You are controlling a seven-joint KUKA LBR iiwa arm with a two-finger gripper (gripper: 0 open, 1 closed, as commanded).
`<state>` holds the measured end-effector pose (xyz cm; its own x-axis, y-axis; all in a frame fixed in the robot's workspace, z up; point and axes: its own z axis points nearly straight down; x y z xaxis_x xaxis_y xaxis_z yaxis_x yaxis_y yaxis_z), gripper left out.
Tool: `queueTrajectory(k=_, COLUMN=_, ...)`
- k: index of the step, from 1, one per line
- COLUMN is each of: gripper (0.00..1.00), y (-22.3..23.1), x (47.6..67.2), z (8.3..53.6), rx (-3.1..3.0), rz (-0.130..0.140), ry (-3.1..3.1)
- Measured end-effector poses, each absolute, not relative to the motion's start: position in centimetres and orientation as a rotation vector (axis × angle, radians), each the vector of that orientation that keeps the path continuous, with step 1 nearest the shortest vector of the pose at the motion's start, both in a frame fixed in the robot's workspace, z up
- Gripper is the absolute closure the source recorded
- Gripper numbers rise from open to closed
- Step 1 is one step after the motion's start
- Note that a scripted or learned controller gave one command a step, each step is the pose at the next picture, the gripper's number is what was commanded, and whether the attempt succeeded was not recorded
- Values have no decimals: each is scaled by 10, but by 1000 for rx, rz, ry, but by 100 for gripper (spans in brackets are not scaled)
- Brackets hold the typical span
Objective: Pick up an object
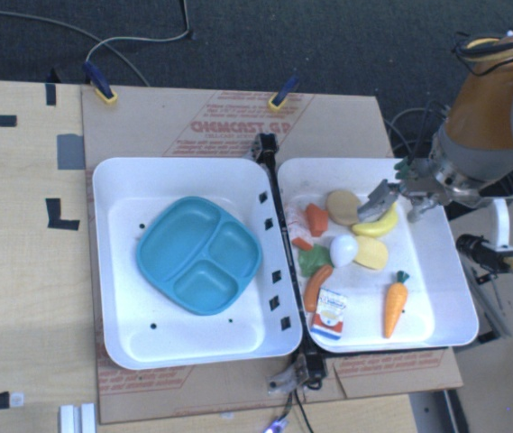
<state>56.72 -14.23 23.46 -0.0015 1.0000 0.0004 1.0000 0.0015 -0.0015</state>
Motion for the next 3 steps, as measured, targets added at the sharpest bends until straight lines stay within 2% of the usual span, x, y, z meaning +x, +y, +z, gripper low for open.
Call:
queueTrajectory(k=1, gripper=0, y=-98, x=606, z=107, rx=-2230, rz=2, ry=-2226)
queueTrajectory(k=2, gripper=0, y=-94, x=645, z=89, rx=-2223, rz=-6, ry=-2226)
queueTrajectory(k=3, gripper=100, y=-97, x=647, z=102, rx=-2232, rz=-11, ry=-2235)
